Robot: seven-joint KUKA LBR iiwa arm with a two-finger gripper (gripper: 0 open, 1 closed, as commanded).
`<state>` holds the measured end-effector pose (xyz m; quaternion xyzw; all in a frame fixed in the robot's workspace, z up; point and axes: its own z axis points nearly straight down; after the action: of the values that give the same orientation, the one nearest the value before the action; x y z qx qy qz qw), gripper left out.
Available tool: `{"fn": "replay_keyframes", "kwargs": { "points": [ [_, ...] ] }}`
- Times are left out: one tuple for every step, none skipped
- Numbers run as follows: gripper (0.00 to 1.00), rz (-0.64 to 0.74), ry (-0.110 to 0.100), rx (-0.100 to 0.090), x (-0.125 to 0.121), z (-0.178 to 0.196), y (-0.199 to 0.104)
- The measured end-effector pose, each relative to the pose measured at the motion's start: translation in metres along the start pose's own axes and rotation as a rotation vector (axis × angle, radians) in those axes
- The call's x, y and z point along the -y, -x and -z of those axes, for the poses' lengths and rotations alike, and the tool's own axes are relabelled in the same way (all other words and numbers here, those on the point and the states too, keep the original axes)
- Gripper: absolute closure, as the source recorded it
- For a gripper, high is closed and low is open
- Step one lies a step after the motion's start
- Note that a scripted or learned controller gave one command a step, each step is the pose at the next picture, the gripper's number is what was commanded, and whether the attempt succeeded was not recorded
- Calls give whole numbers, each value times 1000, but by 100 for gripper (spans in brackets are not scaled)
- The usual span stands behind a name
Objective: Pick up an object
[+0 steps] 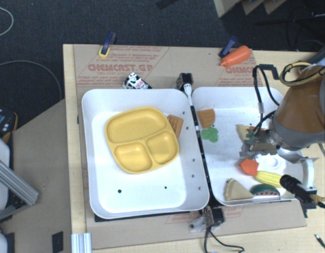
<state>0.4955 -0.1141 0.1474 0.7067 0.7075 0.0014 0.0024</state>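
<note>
Hovering pincer (250,151), finger state unclear, orange toy (249,166) just below it

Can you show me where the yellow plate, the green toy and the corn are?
Yellow three-part plastic plate (143,139), camera view, its middle.
Small green toy (209,135), camera view, its centre.
Yellow corn cob (267,178), camera view, mid-length.

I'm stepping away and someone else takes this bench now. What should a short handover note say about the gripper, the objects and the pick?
Gripper: low in the right bin, just above the orange toy; whether it grips anything cannot be told.
Right bin also holds a green piece, a tan piece, a wedge, a watermelon slice and a yellow corn-like toy.
Left bin: yellow divided plate with a brown piece at its edge.
Done: no object visibly lifted.
Left: grasp one object and raise it.
</note>
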Motion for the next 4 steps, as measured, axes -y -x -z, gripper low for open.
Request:
{"fn": "replay_keyframes", "kwargs": {
  "points": [
    [100, 0, 1, 1, -1, 63, 2],
    [100, 0, -1, 0, -2, 78, 2],
    [100, 5, -1, -2, -44, 69, -38],
    [100, 6, -1, -2, -71, 69, -83]
  ]
}}
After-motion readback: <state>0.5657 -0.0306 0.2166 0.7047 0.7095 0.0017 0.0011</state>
